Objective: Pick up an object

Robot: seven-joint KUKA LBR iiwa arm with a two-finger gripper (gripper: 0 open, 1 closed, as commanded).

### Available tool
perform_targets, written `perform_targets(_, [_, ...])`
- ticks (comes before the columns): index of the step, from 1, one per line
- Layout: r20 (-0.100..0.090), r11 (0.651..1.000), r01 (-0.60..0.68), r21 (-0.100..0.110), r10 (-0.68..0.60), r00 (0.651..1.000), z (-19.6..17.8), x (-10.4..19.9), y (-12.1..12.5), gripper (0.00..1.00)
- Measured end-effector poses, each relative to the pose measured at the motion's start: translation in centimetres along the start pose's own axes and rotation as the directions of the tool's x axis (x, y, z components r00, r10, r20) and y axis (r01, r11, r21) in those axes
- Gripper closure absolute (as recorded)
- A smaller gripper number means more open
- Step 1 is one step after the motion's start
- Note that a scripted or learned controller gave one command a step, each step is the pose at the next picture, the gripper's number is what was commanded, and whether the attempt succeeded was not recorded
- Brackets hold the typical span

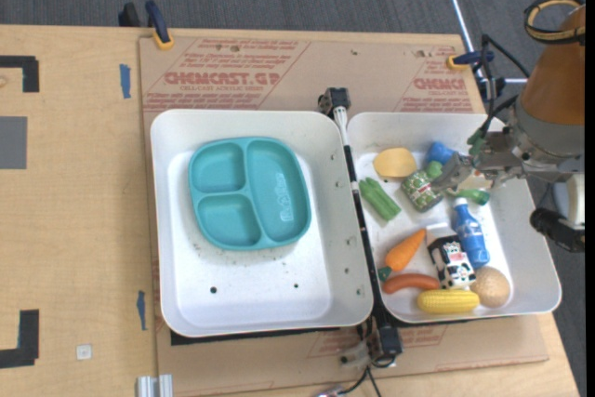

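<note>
Several toy foods crowd the right bin (548, 279), and the gripper (462, 174) hangs over their upper part, reaching in from the right on the grey arm (548, 121) with its orange band. Just left of the fingertips, touching or nearly so, lies a small green-and-red packet (420, 191); whether anything sits between the fingers I cannot tell, nor whether they are spread or closed, since the gripper body blurs into the items under it. A blue piece (439, 152) lies just above the gripper and a yellow lemon-like piece (395, 164) left of that. Below the gripper stands a blue bottle (471, 233), tilted, with a green bit beside its top partly hidden by the wrist. Further out lie a green pod (379, 198), a carrot (405, 250), a black-and-white cow-patterned carton (453, 263), a red chilli (409, 284), a corn cob (448, 300) and a tan egg-shaped piece (493, 285). The left bin (177, 228) carries a teal divided plate (249, 192).
</note>
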State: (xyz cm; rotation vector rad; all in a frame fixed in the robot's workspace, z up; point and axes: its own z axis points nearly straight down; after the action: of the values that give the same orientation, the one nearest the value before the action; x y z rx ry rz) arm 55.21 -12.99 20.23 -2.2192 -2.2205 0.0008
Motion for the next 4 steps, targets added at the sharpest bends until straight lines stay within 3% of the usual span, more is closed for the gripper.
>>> perform_targets(1, [0.004, 0.985, 0.172, -0.011, -0.172, 0.985, 10.3, 1.9, 0.6, 0.00])
perform_targets(2, [0.001, 0.993, 0.114, -0.003, -0.114, 0.993, 11.7, 2.9, -6.5, 0.00])
perform_targets(3, [0.003, 0.997, -0.075, -0.005, 0.075, 0.997, 11.7, -4.2, -7.2, 0.00])
perform_targets(4, [0.001, 1.000, 0.006, -0.007, -0.006, 1.000, 11.7, 0.8, -3.2, 0.00])
